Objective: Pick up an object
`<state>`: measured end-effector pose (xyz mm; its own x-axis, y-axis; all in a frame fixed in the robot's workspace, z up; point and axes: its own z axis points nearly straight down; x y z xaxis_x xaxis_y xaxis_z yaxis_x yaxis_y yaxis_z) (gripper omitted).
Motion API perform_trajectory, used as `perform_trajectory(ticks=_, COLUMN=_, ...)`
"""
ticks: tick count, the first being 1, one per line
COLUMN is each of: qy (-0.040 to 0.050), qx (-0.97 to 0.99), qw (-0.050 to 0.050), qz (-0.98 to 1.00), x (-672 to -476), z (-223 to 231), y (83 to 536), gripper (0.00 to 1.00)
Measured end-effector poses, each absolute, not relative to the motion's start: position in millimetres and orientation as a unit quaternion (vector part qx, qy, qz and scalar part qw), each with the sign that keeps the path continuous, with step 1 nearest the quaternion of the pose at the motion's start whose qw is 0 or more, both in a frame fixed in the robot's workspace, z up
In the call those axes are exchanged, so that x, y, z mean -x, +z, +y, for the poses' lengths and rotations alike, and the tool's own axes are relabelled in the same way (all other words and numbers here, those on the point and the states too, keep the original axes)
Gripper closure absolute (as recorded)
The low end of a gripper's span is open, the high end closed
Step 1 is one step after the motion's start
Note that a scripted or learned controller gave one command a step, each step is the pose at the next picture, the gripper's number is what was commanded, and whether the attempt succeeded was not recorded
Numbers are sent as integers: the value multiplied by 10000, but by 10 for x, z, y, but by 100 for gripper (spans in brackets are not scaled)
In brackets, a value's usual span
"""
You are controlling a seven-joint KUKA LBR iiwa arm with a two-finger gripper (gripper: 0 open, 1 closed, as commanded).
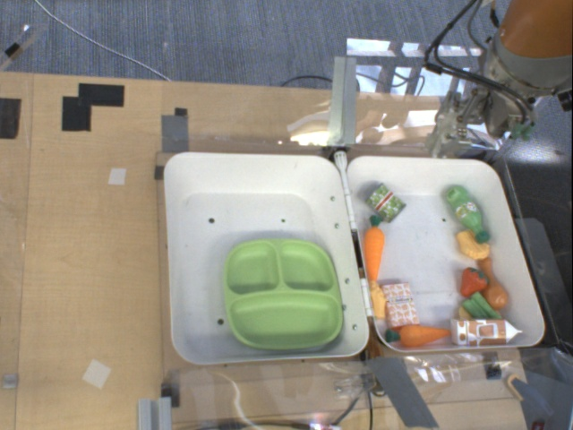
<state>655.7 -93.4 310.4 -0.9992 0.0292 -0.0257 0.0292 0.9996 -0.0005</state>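
Both bins (260,173) are plain white. The plate (283,292) is lime green. Two carrots (373,251) are orange with green tops, the bottle (465,208) is green, the carton (399,304) pink-patterned. The bench (81,267) is pale wood, marked with black squares (89,104).

The left bin (192,195) holds a green divided plate (283,293). The right bin (421,240) holds toy foods: a carrot (372,252), a green bottle (465,210), a small carton (400,304).
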Motion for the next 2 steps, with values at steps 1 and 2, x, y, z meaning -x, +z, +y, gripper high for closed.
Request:
perform_trajectory(ticks=1, qy=-6, qx=-121, qw=189, qz=9997, x=-6579, z=-917, y=3241, gripper=100)
perform_trajectory(ticks=2, qy=-23, qx=2209, qw=61, qz=9753, x=-6490, z=-1473, y=3492, gripper=100)
